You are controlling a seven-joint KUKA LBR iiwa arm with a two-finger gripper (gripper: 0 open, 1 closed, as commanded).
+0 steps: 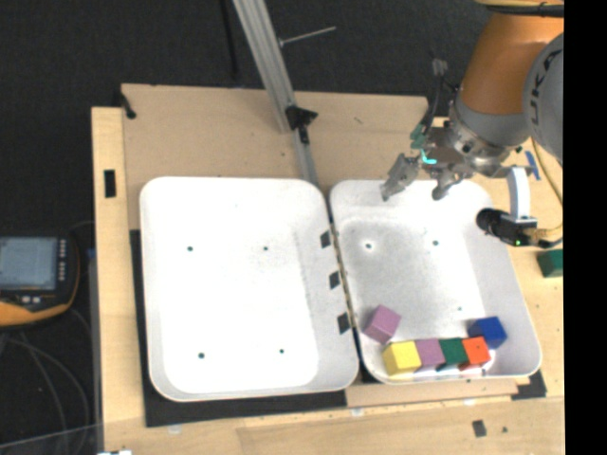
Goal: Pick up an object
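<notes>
Here, jaws spread, holding nothing, purple block tilted corner-forward, near row of blocks.

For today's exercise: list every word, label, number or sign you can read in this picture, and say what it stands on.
"UK": partial dark letters on the grey arm, cut off at the picture's edge.
Handheld device's screen at far left: too blurred to read.
The coloured blocks, such as the yellow block, carry no readable marks.

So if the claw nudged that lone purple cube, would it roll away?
Probably not: the small purple cube has flat faces, so it should slide or tip. It looks rigid and likely light. Standing apart from the row, it seems easier to grasp.
</notes>
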